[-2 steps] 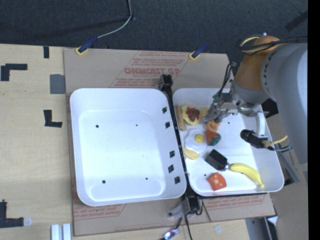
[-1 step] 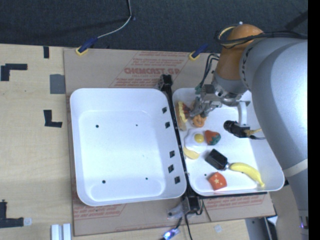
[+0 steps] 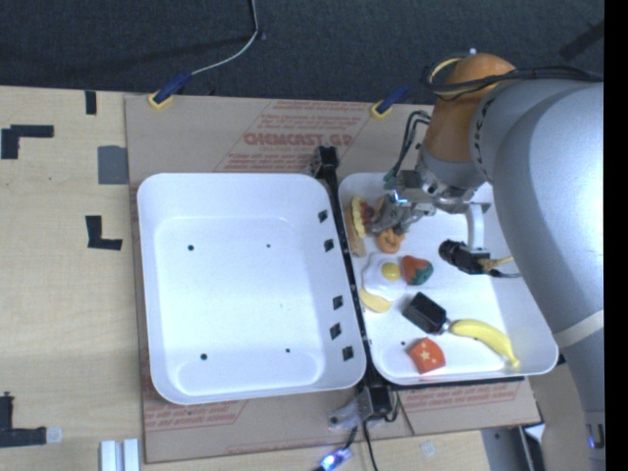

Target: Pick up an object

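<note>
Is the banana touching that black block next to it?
Apart. The camera view shows the banana and the black block with a strip of white bin floor between them.

The cardboard sheet (image 3: 294, 135) under the two bins carries red printed text, and the large word in it reads "CHEMCAST", followed by two or three letters that are not clear. Above and below this word there are smaller red lines, but they are too small to read.
</note>
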You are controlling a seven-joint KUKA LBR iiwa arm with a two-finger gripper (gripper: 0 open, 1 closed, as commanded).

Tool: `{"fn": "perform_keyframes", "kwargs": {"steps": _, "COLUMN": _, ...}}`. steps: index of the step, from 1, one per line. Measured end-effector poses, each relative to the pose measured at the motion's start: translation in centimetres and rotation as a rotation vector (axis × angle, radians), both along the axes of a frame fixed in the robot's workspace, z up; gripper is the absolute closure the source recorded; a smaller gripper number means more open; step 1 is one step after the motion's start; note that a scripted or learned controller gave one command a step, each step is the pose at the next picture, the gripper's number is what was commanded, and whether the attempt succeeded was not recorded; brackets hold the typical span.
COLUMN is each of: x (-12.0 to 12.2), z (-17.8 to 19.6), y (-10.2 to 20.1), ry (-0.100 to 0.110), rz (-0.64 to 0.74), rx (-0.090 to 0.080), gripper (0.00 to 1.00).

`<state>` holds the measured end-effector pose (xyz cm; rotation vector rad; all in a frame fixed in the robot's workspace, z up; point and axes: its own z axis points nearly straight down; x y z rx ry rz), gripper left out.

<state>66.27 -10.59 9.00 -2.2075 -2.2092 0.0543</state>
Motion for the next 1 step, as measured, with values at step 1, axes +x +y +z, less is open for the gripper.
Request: {"fn": "perform_keyframes", "kwargs": {"steps": 1, "x": -6.37, "z": 9.94, "y": 4.75, "ry": -0.037, "rz": 0.002, "rx": 0.014, "gripper": 1.0}}
